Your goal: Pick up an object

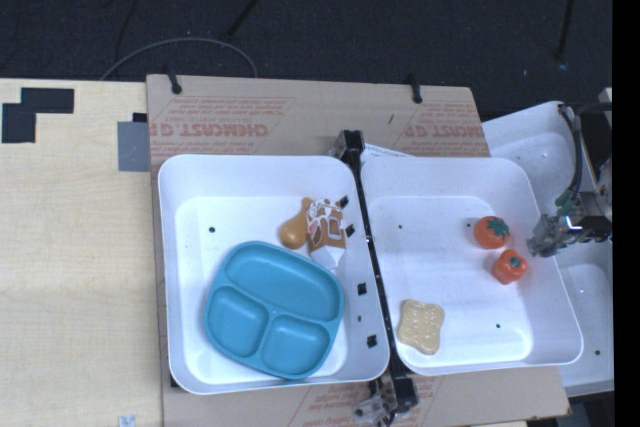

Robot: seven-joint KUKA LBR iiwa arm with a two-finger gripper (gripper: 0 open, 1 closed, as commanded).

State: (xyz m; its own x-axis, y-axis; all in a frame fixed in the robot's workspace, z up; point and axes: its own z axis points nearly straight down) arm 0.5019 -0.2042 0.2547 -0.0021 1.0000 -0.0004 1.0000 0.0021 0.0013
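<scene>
The right bin [455,177] holds two small orange-red tomato-like toys, one [491,231] near its right wall and the other [509,266] just below it. A pale beige waffle-shaped piece [421,326] lies at that bin's front left. In the left bin [190,205], a blue divided plate [272,309] sits beside a brown and white toy [316,224]. My gripper [553,237] hovers over the right bin's right rim, a little to the right of the two orange toys and apart from them. Nothing is seen in its grasp.
A black divider [364,255] runs between the two bins. Both rest on a cardboard sheet [300,120] on the wooden bench [70,265]. White sheeting [530,130] lies to the right, beneath the arm [592,160].
</scene>
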